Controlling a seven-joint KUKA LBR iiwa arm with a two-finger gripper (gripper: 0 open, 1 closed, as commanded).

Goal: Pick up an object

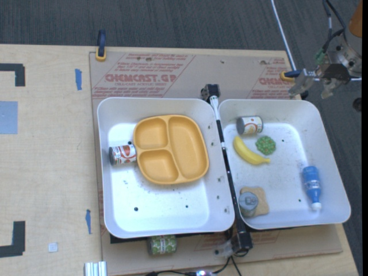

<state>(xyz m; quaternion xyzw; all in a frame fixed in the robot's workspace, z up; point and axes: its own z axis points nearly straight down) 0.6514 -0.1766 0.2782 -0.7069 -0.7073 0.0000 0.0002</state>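
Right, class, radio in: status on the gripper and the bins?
Gripper above right bin's far corner, holding nothing. Banana, broccoli, bottle untouched. Nothing blocking.

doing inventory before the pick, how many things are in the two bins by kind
cans: 3 — red can, pale can, grey can
plate: 1 — yellow divided plate
banana: 1
broccoli: 1
blue bottle: 1
tan slice: 1
total: 8

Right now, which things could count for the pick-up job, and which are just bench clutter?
Candidates:
banana
broccoli
blue bottle
cans in the right bin
red can
yellow divided plate

Clutter:
green can outside the bins
clamps
blue tape
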